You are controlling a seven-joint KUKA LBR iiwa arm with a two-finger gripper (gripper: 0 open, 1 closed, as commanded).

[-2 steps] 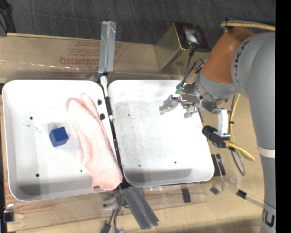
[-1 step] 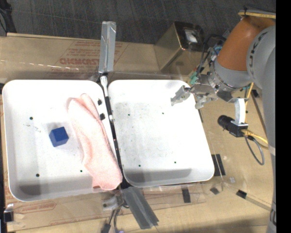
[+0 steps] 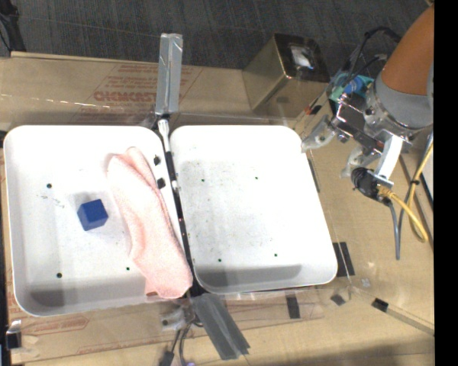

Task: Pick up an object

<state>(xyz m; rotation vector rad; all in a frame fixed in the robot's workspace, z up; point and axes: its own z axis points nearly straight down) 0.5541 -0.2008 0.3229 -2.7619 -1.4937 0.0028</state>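
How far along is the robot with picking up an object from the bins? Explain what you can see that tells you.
Nothing looks done yet. The blue cube lies in the left bin, with the pink cloth draped along that bin's right side. In hand: the gripper sits off the right bin's far right corner, over the bench, holding nothing visible. Left: reaching into the left bin, gripping an object and lifting it.

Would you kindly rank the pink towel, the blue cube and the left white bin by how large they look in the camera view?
Largest to smallest, as they look in the camera view:
1. left white bin
2. pink towel, draped along the bin's right side
3. blue cube, plainly the smallest
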